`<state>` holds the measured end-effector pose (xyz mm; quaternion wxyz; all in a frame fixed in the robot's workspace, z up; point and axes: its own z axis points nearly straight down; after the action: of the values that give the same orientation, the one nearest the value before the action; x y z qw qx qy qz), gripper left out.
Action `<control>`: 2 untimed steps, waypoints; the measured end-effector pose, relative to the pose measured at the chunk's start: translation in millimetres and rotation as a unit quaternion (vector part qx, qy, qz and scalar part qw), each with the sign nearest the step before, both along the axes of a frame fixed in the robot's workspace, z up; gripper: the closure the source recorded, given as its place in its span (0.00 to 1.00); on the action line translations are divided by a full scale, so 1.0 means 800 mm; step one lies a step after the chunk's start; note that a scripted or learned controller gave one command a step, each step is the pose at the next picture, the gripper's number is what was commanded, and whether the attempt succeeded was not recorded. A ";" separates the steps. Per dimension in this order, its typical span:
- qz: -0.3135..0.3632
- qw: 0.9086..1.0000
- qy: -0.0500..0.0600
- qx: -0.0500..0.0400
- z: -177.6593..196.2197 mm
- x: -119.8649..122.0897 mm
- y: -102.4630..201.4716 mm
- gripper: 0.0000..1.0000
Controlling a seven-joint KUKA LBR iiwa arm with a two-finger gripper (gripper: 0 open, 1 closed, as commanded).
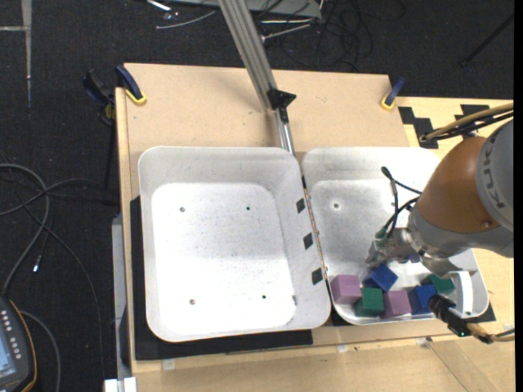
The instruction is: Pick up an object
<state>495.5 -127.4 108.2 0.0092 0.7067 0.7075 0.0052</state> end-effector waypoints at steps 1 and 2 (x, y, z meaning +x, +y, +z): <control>-0.001 1.000 0.008 0.003 -0.003 -0.006 0.000 0.00; 0.002 1.000 0.008 0.003 -0.017 0.049 0.028 0.00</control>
<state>535.1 -105.0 94.9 0.0014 0.7052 0.7090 0.0012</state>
